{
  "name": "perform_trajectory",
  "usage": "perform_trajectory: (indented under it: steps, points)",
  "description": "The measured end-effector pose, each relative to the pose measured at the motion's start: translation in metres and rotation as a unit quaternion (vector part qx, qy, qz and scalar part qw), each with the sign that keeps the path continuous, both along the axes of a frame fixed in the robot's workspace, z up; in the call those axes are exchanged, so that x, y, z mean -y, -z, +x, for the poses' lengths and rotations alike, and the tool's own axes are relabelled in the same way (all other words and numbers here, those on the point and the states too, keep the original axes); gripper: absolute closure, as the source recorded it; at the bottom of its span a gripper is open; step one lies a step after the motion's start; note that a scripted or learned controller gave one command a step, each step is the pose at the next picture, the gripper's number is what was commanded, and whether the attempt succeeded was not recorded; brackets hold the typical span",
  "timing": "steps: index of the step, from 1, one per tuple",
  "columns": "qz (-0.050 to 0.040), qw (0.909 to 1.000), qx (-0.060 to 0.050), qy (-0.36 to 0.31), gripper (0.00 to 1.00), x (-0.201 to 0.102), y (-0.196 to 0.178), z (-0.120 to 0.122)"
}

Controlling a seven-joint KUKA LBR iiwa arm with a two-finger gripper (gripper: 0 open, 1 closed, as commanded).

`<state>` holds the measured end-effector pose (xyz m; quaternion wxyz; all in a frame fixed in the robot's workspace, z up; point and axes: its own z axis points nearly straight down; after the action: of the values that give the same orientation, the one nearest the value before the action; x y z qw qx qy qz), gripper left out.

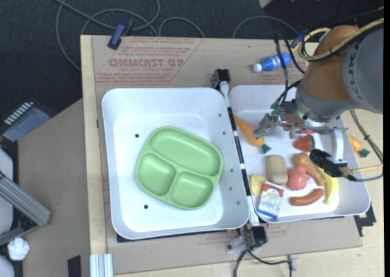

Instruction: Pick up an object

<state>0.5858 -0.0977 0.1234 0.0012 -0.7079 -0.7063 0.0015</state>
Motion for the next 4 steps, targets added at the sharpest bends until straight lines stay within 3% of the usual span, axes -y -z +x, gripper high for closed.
perform_trajectory:
  steps: [1,2,3,4]
  points:
    - [0.0008,1.0,0.001,0.0,0.0,-0.006,0.039,-0.003]
    - [0.0004,1.0,0.002,0.0,1.0,-0.006,0.029,-0.002]
    - [0.0004,1.0,0.002,0.0,0.0,-0.006,0.029,-0.002]
    - [0.0002,1.0,0.003,0.0,1.0,-0.006,0.019,-0.002]
